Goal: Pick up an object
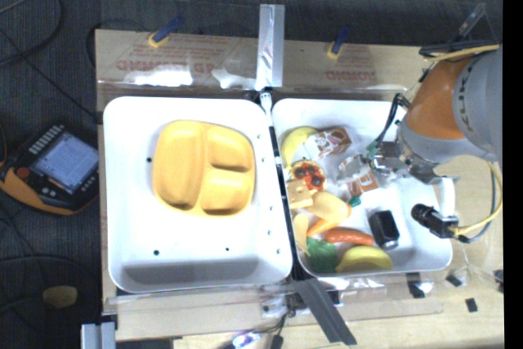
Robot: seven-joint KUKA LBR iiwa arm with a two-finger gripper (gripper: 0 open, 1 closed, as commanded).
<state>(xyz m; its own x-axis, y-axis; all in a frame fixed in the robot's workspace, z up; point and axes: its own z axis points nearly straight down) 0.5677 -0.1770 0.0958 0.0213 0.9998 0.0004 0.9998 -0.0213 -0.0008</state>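
Camera view: tool [377, 162] over right bin [425, 253], toy food pile [331, 212] just left; grip state unclear.

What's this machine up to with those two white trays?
A robot arm reaches in from the right over the right bin, which holds a heap of toy food: a banana, a carrot and other small items, plus a small black object. Its gripper sits low near the pile's upper right, but nothing can be seen held in it. The left bin holds a yellow divided tray. The job is to pick up one object, and that hasn't visibly happened yet.
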